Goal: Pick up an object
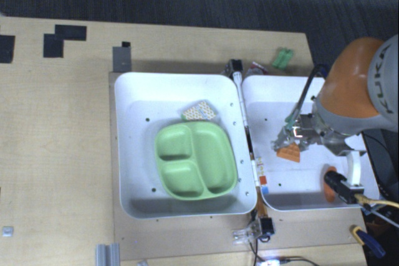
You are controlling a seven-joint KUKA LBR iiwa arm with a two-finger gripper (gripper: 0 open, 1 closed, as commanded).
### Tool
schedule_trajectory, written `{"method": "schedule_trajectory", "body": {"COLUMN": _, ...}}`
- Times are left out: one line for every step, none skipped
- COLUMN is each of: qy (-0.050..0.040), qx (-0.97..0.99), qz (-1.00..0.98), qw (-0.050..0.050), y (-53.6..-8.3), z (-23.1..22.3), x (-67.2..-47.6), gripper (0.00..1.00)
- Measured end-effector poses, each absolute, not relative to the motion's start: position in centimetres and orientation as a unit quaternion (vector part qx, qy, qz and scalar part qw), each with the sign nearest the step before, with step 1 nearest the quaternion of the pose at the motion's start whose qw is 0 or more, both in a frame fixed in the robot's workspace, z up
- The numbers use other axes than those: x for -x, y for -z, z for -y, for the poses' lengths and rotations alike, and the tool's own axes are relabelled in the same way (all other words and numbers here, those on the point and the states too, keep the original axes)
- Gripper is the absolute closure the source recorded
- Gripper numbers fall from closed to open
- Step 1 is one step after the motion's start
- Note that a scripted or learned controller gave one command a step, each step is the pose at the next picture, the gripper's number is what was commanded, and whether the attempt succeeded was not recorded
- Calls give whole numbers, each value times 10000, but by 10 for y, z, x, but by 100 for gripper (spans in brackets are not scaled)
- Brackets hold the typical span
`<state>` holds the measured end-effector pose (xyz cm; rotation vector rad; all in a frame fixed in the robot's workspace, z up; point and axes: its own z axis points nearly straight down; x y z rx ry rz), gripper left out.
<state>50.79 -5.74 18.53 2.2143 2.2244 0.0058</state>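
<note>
So the gripper [288, 141] is down in the right bin [268, 99], right over a small orange block [288, 154]. Can't tell if it's got hold of it or not. The left bin [134, 134] has a green divided plate [195, 159] with a little speckled thing [199, 111] just behind it.

So the grey KUKA arm with the orange band [358, 87] is reaching in from the right, its two-finger gripper [288, 140] pointing down and hanging low.
</note>
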Motion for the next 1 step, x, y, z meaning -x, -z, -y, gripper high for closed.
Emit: {"method": "schedule_trajectory", "body": {"qy": -9, "qx": -7064, "qz": -7078, "qw": 8, "y": -184, "z": 69, "x": -487, "gripper": 100}}
